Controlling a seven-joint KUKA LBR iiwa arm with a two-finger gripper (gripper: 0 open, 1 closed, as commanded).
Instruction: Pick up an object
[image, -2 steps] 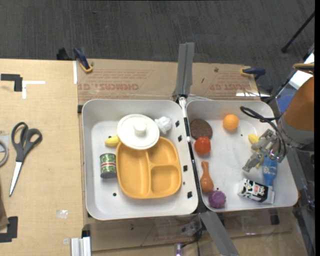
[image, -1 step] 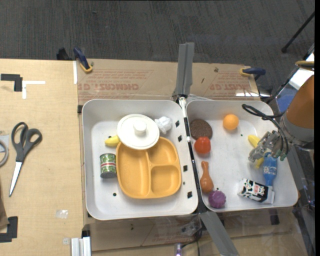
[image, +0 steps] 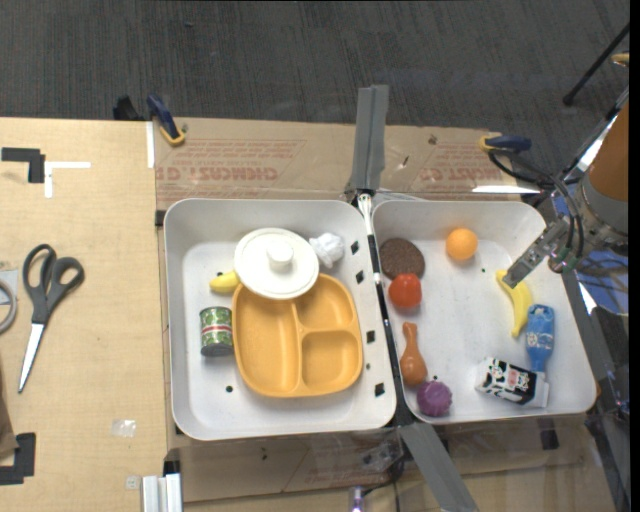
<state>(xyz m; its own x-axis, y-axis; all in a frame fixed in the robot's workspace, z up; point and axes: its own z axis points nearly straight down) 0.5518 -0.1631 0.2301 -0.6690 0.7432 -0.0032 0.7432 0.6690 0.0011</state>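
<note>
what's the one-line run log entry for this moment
gripper over right bin | beside banana | nothing seen held | pick not yet done

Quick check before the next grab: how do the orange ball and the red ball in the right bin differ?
The orange ball is orange and a bit smaller; the red ball is red and slightly larger. The orange ball lies apart near the bin's far wall; the red ball lies close against the brown disc, near the divider between the bins. Both are round, loose in the right bin, and away from the gripper.
</note>
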